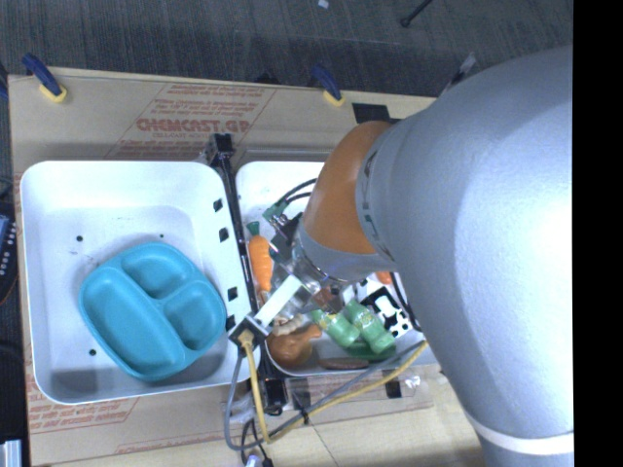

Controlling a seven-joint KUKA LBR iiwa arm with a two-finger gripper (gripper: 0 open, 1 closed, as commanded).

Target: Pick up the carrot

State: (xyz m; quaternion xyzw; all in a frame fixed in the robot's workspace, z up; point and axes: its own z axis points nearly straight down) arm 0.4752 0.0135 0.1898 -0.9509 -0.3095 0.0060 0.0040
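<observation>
While the big grey arm (467, 251) with its orange band covers most of the right white plastic bin (277, 178), the jaws (304, 290) sit low over that bin's clutter; can't tell if they're spread or clenched. Small orange carrot (259, 263) lies just left of the jaws, against the bin's left wall, long axis running near-to-far, green-topped end pointing to the far side; not between the jaws. Green plastic toy (355, 331) and brown rounded item (292, 343) lie on the near side of the jaws. Blue three-compartment plastic plate (151, 307) rests well left, in the left white bin (58, 193) on the table (185, 110).
</observation>
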